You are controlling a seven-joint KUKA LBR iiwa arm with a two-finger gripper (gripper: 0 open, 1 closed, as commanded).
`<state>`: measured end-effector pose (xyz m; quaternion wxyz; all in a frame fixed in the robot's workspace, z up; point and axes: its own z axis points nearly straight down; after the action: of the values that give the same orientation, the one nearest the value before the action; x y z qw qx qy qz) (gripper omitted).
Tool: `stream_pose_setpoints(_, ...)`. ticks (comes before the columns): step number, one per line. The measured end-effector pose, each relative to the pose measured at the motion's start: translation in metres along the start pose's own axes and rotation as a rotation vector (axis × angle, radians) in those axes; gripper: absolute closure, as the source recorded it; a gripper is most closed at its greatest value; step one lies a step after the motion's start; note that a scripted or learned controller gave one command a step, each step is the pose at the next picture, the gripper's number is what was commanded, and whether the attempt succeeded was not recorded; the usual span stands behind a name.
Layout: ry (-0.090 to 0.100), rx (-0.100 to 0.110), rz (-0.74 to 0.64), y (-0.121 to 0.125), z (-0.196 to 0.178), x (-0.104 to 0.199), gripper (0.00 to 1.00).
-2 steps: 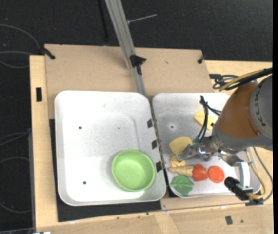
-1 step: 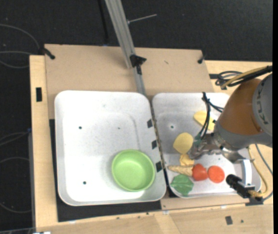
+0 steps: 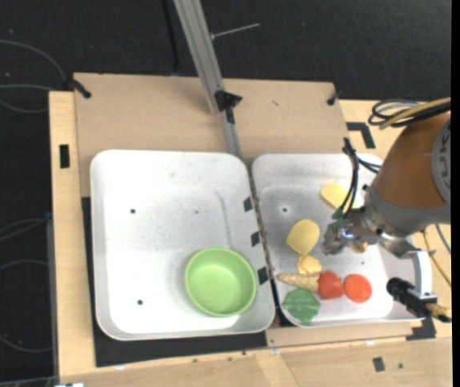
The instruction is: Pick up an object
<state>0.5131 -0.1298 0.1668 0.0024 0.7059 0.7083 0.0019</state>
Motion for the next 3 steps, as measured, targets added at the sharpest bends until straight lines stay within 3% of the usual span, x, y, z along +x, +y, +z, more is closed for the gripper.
stream_pose_setpoints(1,-0.001,-0.002,-0.001,0.009,-0.062,0.001,1.0)
stream_pose_setpoints(2,0.001,0.003,-0.002,0.01,-0.069,0.0,1.0)
stream_pose_setpoints(3,0.001,0.005,-0.004,0.014,-0.061,0.056,1.0)
